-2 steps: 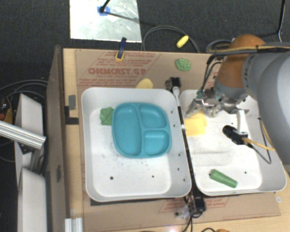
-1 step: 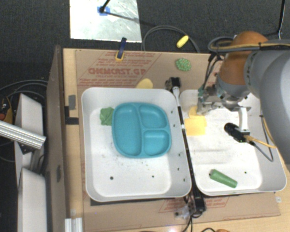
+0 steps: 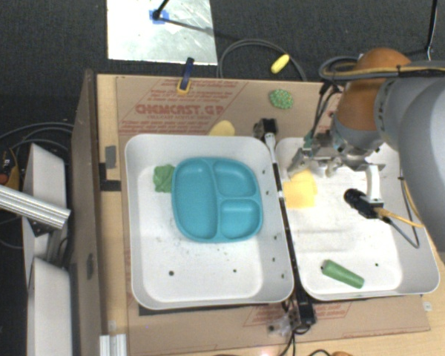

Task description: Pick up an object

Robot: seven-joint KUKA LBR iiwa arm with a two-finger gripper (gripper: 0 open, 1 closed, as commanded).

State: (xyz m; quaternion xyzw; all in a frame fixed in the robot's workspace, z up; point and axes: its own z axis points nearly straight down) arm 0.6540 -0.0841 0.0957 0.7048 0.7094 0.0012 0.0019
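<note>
Gripper low over pale yellow soft block in right white bin — grip state unclear — centre on block before closing.

2 bins, 1 tray

Surface materials and finishes at the bench
Both white bins look like smooth matt plastic; the blue divided tray is smooth plastic with slight sheen; the bench board is matt brown cardboard; the far sheet looks like reflective metal foil
</note>
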